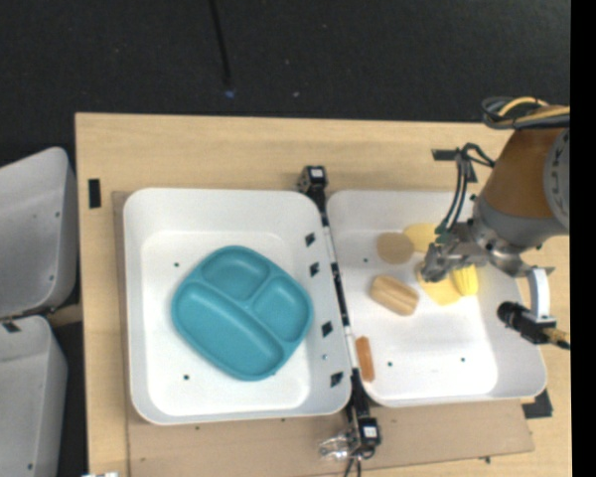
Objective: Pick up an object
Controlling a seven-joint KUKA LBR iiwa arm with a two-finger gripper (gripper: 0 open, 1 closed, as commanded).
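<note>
Clearly the gripper (440,262) hangs low in the right bin (477,371), over the yellow toy (457,284), beside the tan bread roll (393,294). Whether it grips anything, I cannot tell. It should centre over one piece and descend squarely.

The gripper (439,263) hangs low in the right bin (477,371), seemingly touching a yellow object (455,284) (bread roll (393,294) just beside).

yellow item (455,284) partly hidden by arm (shape unclear)
</note>
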